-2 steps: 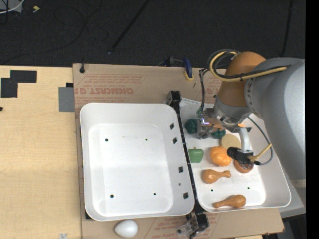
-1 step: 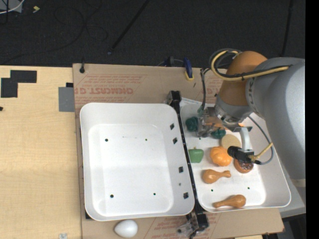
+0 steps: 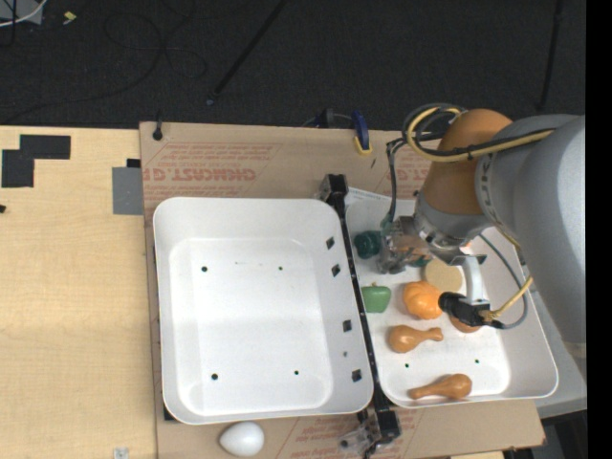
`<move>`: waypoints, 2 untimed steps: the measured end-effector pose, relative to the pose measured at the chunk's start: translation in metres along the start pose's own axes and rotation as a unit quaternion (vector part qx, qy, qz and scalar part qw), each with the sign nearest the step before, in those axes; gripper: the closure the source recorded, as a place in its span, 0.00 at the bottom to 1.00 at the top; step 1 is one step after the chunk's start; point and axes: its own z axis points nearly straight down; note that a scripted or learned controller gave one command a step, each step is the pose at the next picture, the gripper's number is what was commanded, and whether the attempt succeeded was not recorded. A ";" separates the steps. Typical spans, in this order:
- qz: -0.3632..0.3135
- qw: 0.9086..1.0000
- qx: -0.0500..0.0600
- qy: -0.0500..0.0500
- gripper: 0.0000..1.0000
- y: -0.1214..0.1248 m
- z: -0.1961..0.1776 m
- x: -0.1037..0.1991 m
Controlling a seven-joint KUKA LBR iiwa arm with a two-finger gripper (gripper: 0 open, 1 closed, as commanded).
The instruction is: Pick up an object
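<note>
- Task things sit in the right bin [image 3: 535, 376]: dark green object [image 3: 366, 245] near the bin's upper left, light green piece [image 3: 377, 298] below it by the divider, round orange fruit [image 3: 422, 300] just right of that.
- Two tan gourd-shaped pieces lower down: upper gourd [image 3: 414, 337] mid-bin, lower gourd [image 3: 442, 387] near the front rim, apart from each other.
- Pale round object [image 3: 443, 276] partly hidden under the wrist, beside the orange fruit.
- Gripper [image 3: 399, 253] hangs low over the upper part of the right bin, just right of the dark green object; jaws state: cannot tell, too cluttered and dark. Nothing seen between them.
- Arm [image 3: 516, 189] comes in from the right, orange band [image 3: 469, 137] above the wrist, cables looped around it.
- Left bin [image 3: 172, 256] touches the right bin along the black clips.
- White egg [image 3: 241, 439] lies on the counter [image 3: 67, 295] outside, just below the left bin's front rim.
</note>
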 end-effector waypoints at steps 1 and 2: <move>0.000 1.000 -0.001 0.000 0.00 0.001 0.000 0.000; -0.001 1.000 0.001 0.001 0.00 -0.051 0.001 0.004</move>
